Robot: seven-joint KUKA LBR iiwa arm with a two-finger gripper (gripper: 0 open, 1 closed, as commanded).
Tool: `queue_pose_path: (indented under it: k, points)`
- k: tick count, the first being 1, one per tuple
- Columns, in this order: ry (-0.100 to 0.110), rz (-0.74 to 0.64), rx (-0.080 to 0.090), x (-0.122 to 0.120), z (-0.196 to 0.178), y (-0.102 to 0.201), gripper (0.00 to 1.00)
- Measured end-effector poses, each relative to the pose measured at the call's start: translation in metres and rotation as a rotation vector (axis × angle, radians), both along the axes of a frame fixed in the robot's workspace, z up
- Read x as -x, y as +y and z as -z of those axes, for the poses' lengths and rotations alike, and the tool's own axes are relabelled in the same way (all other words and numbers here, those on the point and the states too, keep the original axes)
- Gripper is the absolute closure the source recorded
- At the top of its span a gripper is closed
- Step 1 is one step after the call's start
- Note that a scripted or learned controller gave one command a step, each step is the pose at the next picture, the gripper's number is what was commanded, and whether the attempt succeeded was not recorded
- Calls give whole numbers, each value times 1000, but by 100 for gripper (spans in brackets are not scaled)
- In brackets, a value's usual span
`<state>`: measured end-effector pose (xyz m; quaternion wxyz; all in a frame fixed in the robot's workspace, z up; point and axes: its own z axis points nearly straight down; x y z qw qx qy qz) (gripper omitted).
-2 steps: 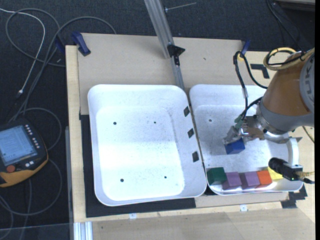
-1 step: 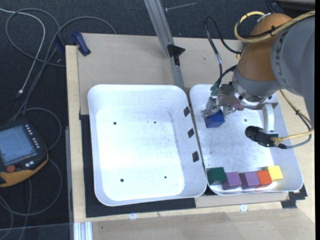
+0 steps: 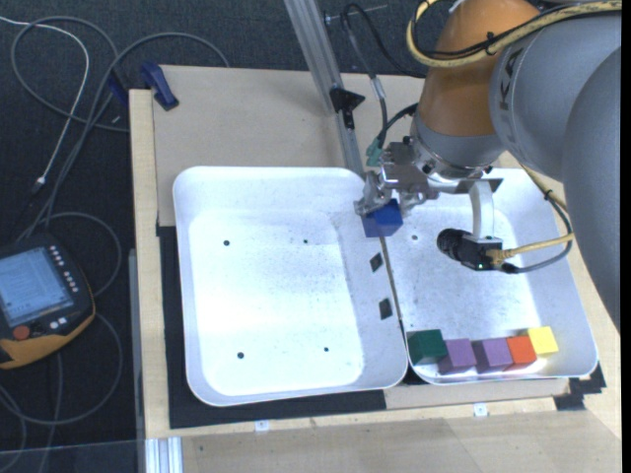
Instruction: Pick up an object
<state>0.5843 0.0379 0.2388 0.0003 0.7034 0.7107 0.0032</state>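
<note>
We see the grey arm's hand clenched on a small blue block, held above the seam where the two white plastic bins meet. The block looks cube-shaped, with no long axis we can make out. Part of a letter K shows on the arm. Along the right bin's near edge, a row of matte blocks sits touching: green, purple, purple, orange, yellow. The left bin is speckled. The counter is pale wood.
</note>
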Motion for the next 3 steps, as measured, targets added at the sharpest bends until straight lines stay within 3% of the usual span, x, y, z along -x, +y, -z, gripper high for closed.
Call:
queue_pose_path:
  k: [1, 2, 3]
  points:
    - [5, 8, 5, 1, -9, -6, 100]
    - [15, 14, 4, 40, 35, -34, 100]
    - [4, 4, 2, 9, 40, 14, 100]
